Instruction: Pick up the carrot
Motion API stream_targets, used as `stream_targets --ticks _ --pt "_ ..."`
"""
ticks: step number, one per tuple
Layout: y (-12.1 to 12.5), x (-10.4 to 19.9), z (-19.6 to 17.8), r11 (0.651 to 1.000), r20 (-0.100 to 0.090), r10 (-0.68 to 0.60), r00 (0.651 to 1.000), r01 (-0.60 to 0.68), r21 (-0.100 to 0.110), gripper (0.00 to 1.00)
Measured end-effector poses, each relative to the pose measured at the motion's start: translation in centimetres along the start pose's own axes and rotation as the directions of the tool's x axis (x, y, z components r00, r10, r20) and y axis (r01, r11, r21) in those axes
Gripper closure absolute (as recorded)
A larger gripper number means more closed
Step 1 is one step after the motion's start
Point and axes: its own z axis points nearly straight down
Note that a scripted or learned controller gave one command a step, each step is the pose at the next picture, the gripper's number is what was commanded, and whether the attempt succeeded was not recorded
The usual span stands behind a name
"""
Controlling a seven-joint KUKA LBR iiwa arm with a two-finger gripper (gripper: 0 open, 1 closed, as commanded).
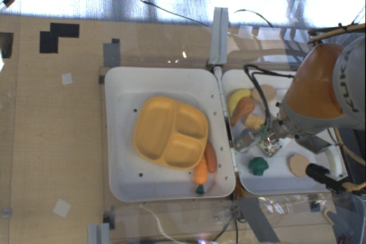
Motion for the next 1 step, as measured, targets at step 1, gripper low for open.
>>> stream_targets --ticks 1 --pt "0.07 0.20 -0.01 0.993 -0.001 0.119 0.993 -0.119 0.000 0.00"
